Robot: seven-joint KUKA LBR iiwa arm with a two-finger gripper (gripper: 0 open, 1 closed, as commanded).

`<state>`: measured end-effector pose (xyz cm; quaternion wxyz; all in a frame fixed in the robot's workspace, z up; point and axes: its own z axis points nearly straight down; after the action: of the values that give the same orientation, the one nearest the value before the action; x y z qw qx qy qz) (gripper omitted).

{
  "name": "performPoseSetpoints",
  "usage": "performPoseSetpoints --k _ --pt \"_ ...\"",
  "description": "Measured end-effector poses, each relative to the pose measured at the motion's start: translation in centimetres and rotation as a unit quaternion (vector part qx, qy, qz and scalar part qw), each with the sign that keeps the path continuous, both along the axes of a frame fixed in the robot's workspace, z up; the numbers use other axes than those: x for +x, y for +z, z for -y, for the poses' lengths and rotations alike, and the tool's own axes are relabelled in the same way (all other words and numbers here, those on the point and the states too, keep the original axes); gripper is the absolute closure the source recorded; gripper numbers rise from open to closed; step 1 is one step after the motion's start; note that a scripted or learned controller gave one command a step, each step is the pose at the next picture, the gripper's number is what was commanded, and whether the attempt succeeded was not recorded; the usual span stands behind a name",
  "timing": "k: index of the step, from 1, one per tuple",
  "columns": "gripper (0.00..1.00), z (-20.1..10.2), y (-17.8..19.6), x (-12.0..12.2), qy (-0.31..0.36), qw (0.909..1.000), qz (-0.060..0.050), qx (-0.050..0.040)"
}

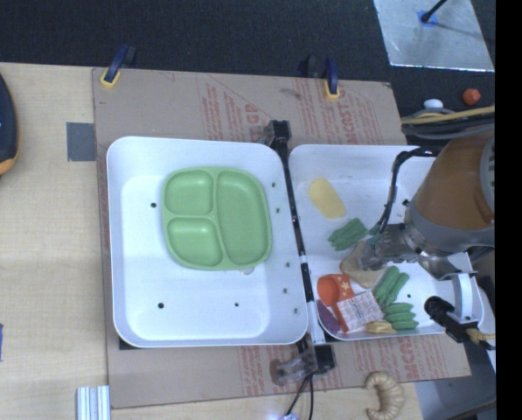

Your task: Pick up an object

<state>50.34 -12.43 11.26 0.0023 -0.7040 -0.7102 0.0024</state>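
The end effector hangs low in the right bin, among the toy food; whether it is clenched or released cannot be told. Just beside it lies a green pea pod, its long axis slanting from upper right to lower left. A good grasp would likely close across that axis, clear of the red tomato and packet.

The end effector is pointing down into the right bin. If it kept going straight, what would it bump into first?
Probably the tan lump right under the end effector, beside the green beans. Depth is hard to judge from above.
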Motion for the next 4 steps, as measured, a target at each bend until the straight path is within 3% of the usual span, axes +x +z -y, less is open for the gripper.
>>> performPoseSetpoints --k 1,2,3,4 --pt "0.0 0.0 0.0 0.0 0.0 1.0 0.0 -0.0001" --pt "1.0 0.1 1.0 0.0 0.001 1.0 -0.001 -0.0004" --pt "0.0 0.1 1.0 0.0 0.002 1.0 -0.001 -0.0006" --pt "0.0 -0.3 -2.0 5.1 -0.001 1.0 0.003 -0.0003"
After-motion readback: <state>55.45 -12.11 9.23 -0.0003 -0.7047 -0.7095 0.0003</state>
